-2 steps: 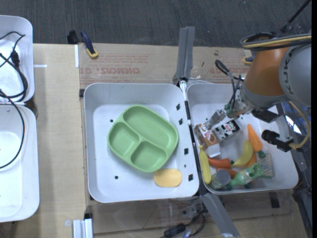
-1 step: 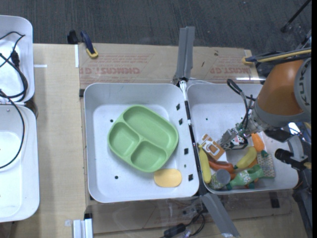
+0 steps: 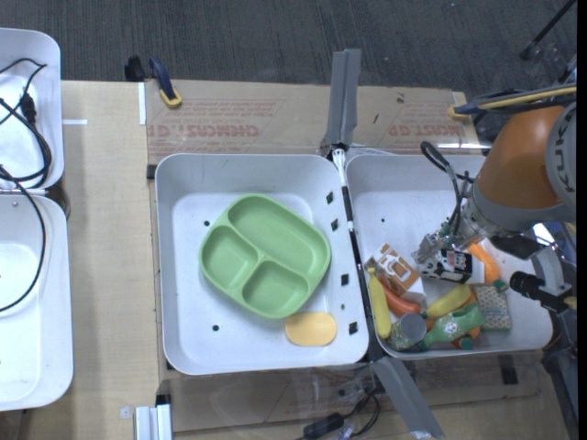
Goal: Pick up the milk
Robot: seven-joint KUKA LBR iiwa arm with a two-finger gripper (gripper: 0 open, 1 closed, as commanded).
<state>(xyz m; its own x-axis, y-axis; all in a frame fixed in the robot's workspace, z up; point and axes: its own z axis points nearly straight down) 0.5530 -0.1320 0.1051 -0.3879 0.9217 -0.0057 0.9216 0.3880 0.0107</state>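
Your gripper (image 3: 442, 246) is down in the right bin (image 3: 404, 177), low over the pile of toy food; you cannot tell how wide it is open or whether it has anything. The milk (image 3: 396, 269), a small white and orange carton, lies at its 8 o'clock, close by, touching a yellow banana (image 3: 379, 308). In the left bin (image 3: 174, 246) you have a green divided plate (image 3: 265, 256), with a yellow piece (image 3: 311, 329) at its 5 o'clock.
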